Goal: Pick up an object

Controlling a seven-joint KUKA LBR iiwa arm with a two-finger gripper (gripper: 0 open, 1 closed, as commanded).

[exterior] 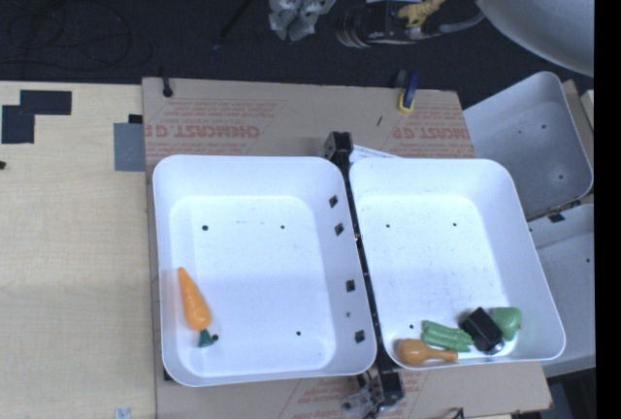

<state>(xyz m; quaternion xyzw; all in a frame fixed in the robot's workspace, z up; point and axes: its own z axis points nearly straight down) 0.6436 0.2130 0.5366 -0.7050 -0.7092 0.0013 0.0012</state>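
Note:
An orange toy carrot with a small green top lies near the front left corner of the left bin. In the front right corner of the right bin a green pod, a black block, a green piece and an orange gourd-shaped toy crowd together. My gripper hangs high over the dark area behind the bins, far from every object, with nothing in it.
The bins sit on a cardboard sheet over a wooden bench. A black hinge strip runs between them. A blue and yellow clip stands at the cardboard's back edge. A grey tray lies to the right.

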